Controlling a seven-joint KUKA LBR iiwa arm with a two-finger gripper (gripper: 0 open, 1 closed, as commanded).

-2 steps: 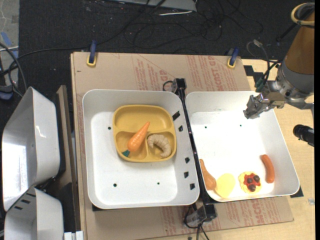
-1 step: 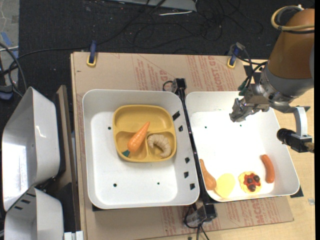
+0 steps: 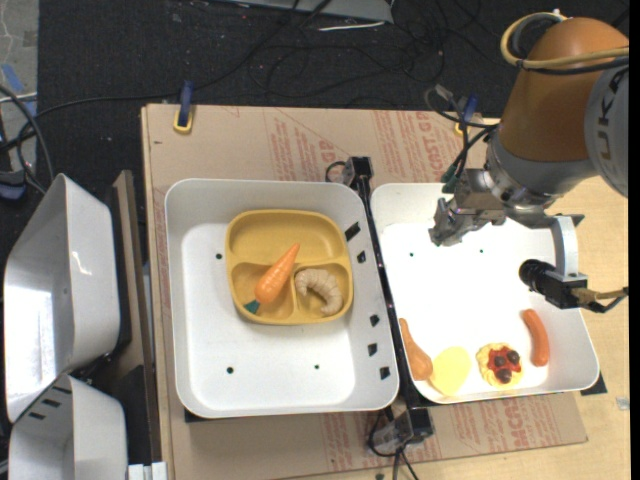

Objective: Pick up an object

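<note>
Objects sit in both bins: a carrot (image 3: 277, 273) and shrimp (image 3: 321, 290) on the yellow plate (image 3: 262, 227) at left; at right, along the near edge, an orange piece (image 3: 415, 350), yellow disc (image 3: 450, 368), tart (image 3: 500, 363) and sausage (image 3: 538, 335). The pincer (image 3: 447, 228) hovers far above them, holding nothing; its opening I cannot tell. Descending here would probably close on bare floor.

Right bin (image 3: 470, 278) holds 4 items along its near edge: an orange chicken leg (image 3: 415, 351) at the near-left, lying at a slant; a flat yellow disc (image 3: 451, 368) touching it; a small round tart with red berries (image 3: 499, 362); a red sausage (image 3: 538, 336) at the right.

Left bin (image 3: 200, 298) holds a yellow divided plate (image 3: 288, 230) carrying a carrot (image 3: 277, 274) and a pale shrimp (image 3: 322, 289).
</note>
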